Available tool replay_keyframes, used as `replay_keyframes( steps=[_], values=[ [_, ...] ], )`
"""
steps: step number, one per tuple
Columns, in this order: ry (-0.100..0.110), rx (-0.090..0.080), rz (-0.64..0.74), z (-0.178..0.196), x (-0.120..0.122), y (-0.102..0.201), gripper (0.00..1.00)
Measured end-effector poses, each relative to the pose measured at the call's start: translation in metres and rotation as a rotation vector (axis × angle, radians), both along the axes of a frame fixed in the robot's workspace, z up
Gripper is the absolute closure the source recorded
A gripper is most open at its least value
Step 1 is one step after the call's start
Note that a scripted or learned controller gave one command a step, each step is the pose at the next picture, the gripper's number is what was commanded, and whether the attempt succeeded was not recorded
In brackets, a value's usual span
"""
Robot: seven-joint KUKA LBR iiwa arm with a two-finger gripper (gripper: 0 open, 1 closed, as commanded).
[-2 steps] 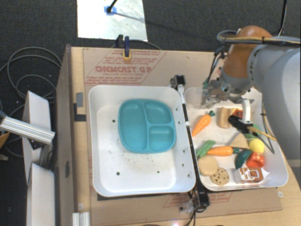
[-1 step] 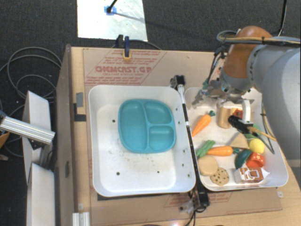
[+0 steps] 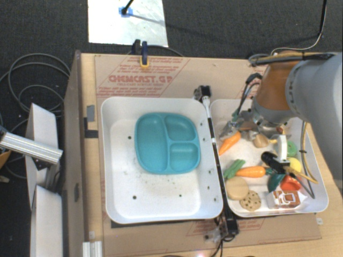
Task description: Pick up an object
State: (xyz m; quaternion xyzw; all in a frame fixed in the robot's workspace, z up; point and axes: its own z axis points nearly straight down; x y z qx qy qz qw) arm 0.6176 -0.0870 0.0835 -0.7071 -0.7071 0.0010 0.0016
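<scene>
My gripper (image 3: 238, 126) is low in the right bin (image 3: 316, 197), near its back left corner, below the grey arm with its orange band (image 3: 273, 87). An orange toy carrot (image 3: 230, 142) lies just in front of and under the gripper, close to the bin's left wall. A beige piece (image 3: 261, 140) lies just right of the gripper. Further forward lie a second carrot (image 3: 251, 171), a green pepper (image 3: 233, 168), a tan bun (image 3: 237, 187), a cookie (image 3: 250, 200), a yellow lemon (image 3: 295, 165), a red piece (image 3: 290, 183) and a small box (image 3: 284, 198).
The left bin (image 3: 120, 197) holds a teal divided plate (image 3: 167, 142). A black divider rail (image 3: 213, 143) runs between the two bins. The arm's body covers the right bin's back right part. Cables (image 3: 32, 79) and white brackets (image 3: 32, 149) lie off the bench at left.
</scene>
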Motion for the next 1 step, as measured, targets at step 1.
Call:
replay_keyframes(
  steps=[1],
  values=[
    [-0.008, 0.000, 0.002, 0.0123, 0.0036, 0.0002, 1.00]
  ],
)
